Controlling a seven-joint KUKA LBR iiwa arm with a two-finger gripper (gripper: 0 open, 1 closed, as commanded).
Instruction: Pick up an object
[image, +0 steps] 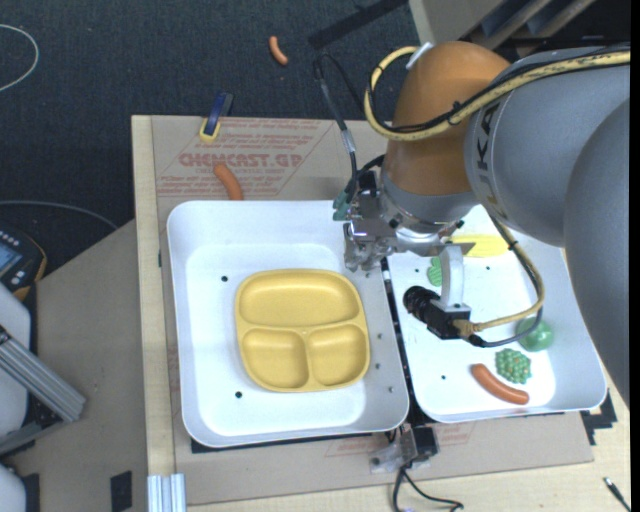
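Lying diagonal, sausage (499, 384), pointing lower-right.

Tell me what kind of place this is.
Most likely a robotics lab test bench, not a kitchen: toy food such as a sausage lies in a white bin, a yellow divided tray fills the other, and loose cables hang nearby.

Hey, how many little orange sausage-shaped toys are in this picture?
3: one orange sausage lies in the right white bin near its front edge, one on the cardboard behind the left bin, one on the dark floor beyond. The arm may hide more.
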